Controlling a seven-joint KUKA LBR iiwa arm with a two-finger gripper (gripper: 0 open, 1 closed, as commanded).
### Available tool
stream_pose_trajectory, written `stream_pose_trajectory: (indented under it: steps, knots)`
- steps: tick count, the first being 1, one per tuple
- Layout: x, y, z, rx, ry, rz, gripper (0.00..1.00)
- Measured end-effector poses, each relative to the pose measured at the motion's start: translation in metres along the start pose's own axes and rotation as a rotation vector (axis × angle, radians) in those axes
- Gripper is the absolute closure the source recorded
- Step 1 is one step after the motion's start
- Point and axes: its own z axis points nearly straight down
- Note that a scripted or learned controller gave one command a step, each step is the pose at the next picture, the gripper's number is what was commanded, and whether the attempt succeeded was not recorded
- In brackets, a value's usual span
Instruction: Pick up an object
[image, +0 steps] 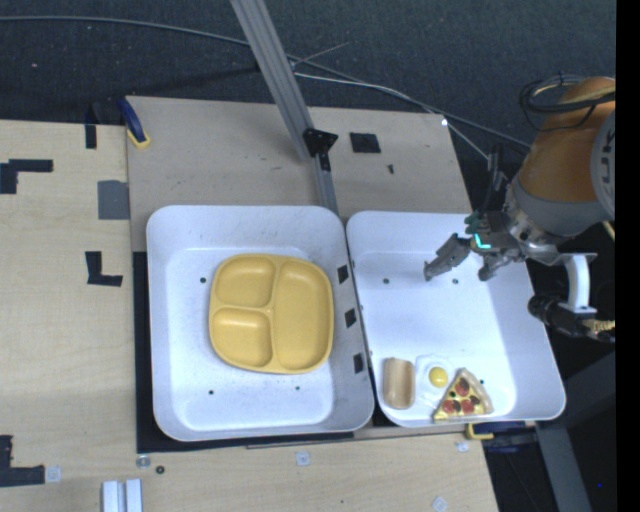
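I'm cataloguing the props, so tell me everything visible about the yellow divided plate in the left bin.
The yellow three-compartment plastic plate is a rounded square, matte and smooth-looking. It has one long section on its right side and two smaller ones on its left, and nothing can be seen in them. It lies flat, right side up, slightly rotated, near the middle of the left white bin, touching only the bin floor.

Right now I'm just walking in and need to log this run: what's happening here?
The gripper hangs above the right bin, jaws open and holding nothing. A pizza slice, a fried egg and a brown piece lie along its near edge. A yellow divided plate sits in the left bin.
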Motion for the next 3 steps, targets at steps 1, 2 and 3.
stream_pose_trajectory:
  steps: [1, 2, 3]
  knots:
    - [0.0, 0.0, 0.0, -0.001, 0.0, 0.0, 0.0]
    - [-0.003, -0.002, 0.044, 0.002, -0.001, 0.001, 0.0]
    - [0.005, 0.001, 0.093, 0.002, -0.001, 0.0, 0.0]
